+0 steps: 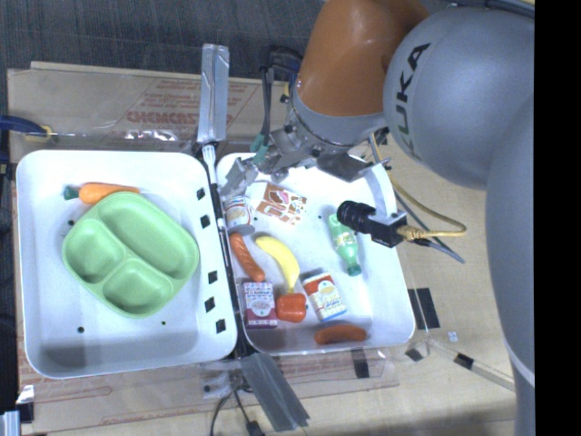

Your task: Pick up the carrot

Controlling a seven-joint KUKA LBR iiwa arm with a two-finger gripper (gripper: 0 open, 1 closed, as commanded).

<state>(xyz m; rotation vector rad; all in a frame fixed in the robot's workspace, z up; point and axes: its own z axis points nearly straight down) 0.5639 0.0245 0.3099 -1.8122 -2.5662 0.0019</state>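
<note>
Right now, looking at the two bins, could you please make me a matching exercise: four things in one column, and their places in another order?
Things:
1. carrot
2. banana
3. green bottle
4. green divided plate

Places:
A. right bin, centre
B. left bin, middle
C. left bin, far edge, beside the plate
D. right bin, right side

Pairs: 1-C, 2-A, 3-D, 4-B

Carrot (107, 191) orange, green top. Divided plate (130, 252) pale green. Bins (45, 334) white. Banana (280, 259) yellow. Bottle (345, 245) green. My arm (454, 89) grey, orange band.
</note>
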